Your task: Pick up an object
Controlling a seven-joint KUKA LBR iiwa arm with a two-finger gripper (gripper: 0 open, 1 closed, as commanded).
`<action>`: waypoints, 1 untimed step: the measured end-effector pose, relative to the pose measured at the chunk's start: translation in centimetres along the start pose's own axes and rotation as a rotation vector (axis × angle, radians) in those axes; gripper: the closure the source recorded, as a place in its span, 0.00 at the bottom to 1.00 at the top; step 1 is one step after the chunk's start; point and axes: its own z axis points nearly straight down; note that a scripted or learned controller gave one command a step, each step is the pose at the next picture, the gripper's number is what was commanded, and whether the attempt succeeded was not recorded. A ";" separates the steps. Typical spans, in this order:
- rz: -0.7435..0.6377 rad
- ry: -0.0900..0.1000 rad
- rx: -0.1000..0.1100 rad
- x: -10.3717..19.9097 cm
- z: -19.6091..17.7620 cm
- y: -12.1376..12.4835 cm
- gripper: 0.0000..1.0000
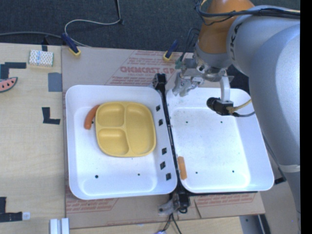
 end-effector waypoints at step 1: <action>0.000 0.000 0.000 0.0 0.0 0.0 0.00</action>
